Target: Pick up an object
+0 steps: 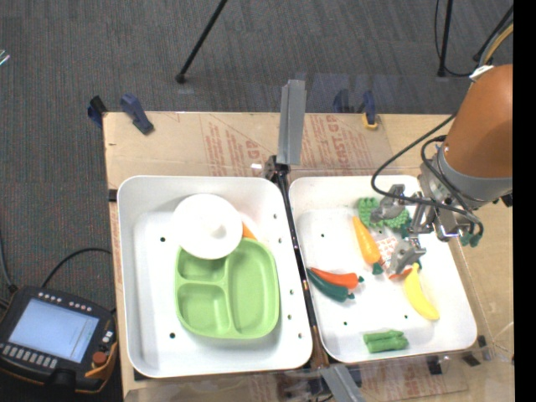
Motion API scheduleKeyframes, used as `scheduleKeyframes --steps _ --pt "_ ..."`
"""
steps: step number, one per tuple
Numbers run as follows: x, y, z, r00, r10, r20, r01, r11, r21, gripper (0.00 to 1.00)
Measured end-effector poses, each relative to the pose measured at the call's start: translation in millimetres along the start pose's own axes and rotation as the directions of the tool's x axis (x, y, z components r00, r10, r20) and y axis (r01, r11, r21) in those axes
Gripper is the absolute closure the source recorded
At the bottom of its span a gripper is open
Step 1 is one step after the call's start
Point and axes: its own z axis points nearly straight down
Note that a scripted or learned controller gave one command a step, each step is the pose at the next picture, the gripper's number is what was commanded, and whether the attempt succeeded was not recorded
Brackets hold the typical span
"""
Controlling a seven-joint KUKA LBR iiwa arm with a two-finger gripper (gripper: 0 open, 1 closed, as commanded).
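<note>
The right bin (327,208) holds several toy foods. An orange carrot (365,239) lies near its middle, with a green leafy piece (378,211) behind it. A red chili (334,275) rests on a green pepper (333,291) at the left. A yellow banana (421,294) lies at the right and a green pod (385,340) at the front. My gripper (409,249) hangs low over the bin between the carrot and the banana, just above a small red piece (400,270). A white and orange patterned item (387,245) sits beside it.
The left bin (138,224) contains a green divided plate (230,296) and a white bowl (208,224) overlapping its back edge, with an orange piece (249,231) peeking out beside the bowl. A grey post (291,128) stands behind the bins. A teach pendant (54,333) lies at the lower left.
</note>
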Motion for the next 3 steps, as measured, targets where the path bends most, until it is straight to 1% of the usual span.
scheduleKeyframes --steps 1,2,3 --pt "-34.9 -1.2 123.9 0.995 0.103 -0.012 -0.103 0.995 -0.001 0.00" --pt "-17.9 17.9 169.4 0.991 0.133 -0.001 -0.133 0.991 0.000 0.00" --pt "-14.3 14.8 168.9 0.986 0.167 -0.001 -0.167 0.986 0.000 0.00"
